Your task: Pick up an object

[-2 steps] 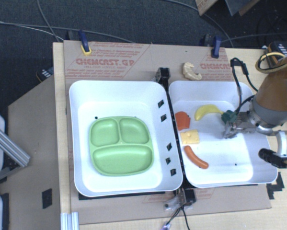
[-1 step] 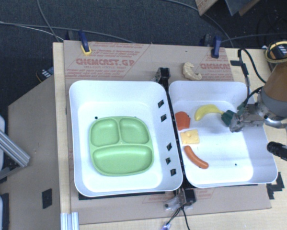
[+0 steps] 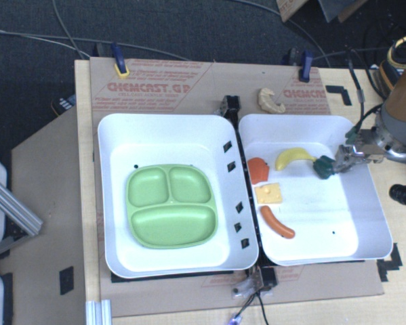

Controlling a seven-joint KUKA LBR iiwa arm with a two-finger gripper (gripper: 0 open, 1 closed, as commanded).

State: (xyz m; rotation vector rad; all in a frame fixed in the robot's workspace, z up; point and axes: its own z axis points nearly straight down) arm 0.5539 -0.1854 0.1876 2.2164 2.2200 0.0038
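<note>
The right bin [image 3: 365, 242] holds several toy foods. A yellow banana [image 3: 294, 158] lies near its back, with a red-orange piece [image 3: 257, 170] to its left. A yellow cheese wedge [image 3: 269, 193] and a red sausage [image 3: 277, 223] lie along the bin's left side. A small dark green object [image 3: 322, 166] lies just right of the banana. My gripper [image 3: 339, 160] reaches in from the right, low over the bin, and its tip is right against the green object. Whether the object is between the tips cannot be seen.
The left bin [image 3: 114, 181] holds a green divided plate [image 3: 171, 205]. A beige scrap [image 3: 271, 101] lies on the board behind the right bin. Blue clamps [image 3: 120, 63] [image 3: 305, 66] hold the board's back edge. The divider [image 3: 238, 181] between the bins carries black clips.
</note>
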